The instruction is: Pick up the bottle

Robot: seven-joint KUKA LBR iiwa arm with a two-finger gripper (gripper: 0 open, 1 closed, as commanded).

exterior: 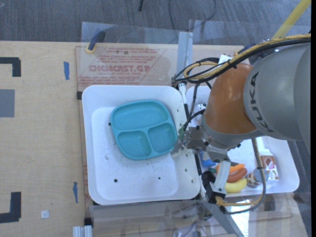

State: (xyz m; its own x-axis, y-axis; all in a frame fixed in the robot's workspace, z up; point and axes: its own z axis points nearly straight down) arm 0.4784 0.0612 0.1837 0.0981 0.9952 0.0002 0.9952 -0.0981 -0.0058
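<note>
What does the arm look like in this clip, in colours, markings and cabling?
The arm is a thick grey cylinder with dark KUKA lettering down its side, ending in a rounded orange band above the wrist. Black and yellow cables loop over it from the top right toward the wrist. Below the band sits a grey metal wrist block, with a white piece and more black cable hanging beneath.

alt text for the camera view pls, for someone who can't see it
A grey arm with an orange band reaches in from the right over the right bin, covering much of it; a banana, an orange item and a small carton lie in that bin. The left bin holds a teal divided plate.
</note>
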